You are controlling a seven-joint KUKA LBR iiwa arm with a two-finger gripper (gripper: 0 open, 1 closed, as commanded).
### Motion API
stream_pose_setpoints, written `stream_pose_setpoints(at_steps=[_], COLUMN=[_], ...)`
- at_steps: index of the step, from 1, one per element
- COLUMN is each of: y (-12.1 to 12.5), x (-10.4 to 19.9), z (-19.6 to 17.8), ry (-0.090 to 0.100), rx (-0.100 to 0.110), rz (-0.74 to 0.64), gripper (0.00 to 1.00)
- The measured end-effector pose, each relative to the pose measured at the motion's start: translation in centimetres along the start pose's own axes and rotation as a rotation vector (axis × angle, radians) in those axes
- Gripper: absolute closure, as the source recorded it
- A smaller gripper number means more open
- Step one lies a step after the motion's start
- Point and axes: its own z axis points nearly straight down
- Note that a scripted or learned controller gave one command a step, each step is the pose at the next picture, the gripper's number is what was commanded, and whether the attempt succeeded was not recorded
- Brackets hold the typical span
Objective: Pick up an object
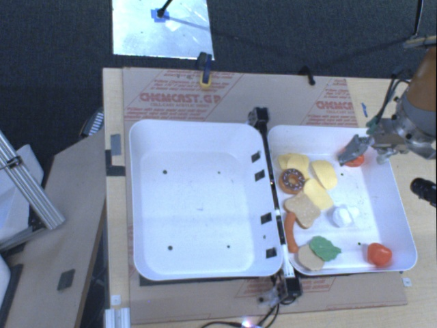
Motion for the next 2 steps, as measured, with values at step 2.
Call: stream_pose_setpoints(at_steps=[2], y=[4.7], x=[6.6], z=[16.4], ry=[0.000], rx=[-0.010], rz=[-0.005], gripper=[0.00])
